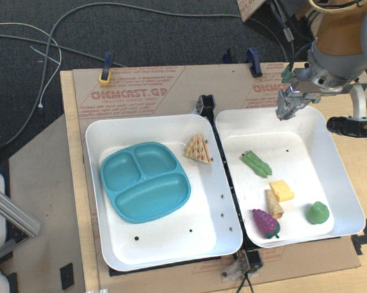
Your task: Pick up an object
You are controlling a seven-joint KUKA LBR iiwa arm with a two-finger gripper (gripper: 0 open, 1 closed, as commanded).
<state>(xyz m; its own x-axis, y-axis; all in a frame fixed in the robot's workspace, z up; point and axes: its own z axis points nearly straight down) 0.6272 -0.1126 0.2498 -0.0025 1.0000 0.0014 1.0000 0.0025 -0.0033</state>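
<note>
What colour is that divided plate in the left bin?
The divided plate is teal blue, seen in the camera view.

Dark carpet floor (163, 31), white cables (45, 46) trailing across it, cardboard-topped bench (160, 88)

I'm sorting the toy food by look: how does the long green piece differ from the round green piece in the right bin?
The long green piece is a stretched, bumpy pod lying slantwise; the round green piece is a compact ball. The long one sits mid-bin, alone; the round one sits near the bin's front right corner. Both are green and lie apart from other things.
</note>
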